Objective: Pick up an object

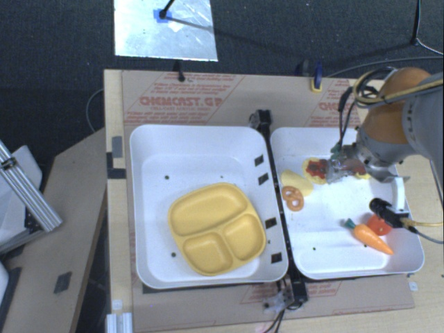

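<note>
Two white bins sit side by side: the left bin [149, 186] carries one yellow three-compartment tray [216, 227], the right bin [326, 252] several toy foods. The grey arm [409, 123] enters from 3 o'clock; its gripper [340, 166] hangs over the right bin's upper half, its opening impossible to judge. One red-and-yellow toy [316, 168] lies just at its 9 o'clock, one carrot [371, 238] at 5 o'clock, one pretzel [293, 198] at 8 o'clock.

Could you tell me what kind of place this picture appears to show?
Probably a robotics lab test bench: a grey arm with an orange band reaches over two shallow white bins, holding a yellow compartment tray and an orange toy carrot.
</note>
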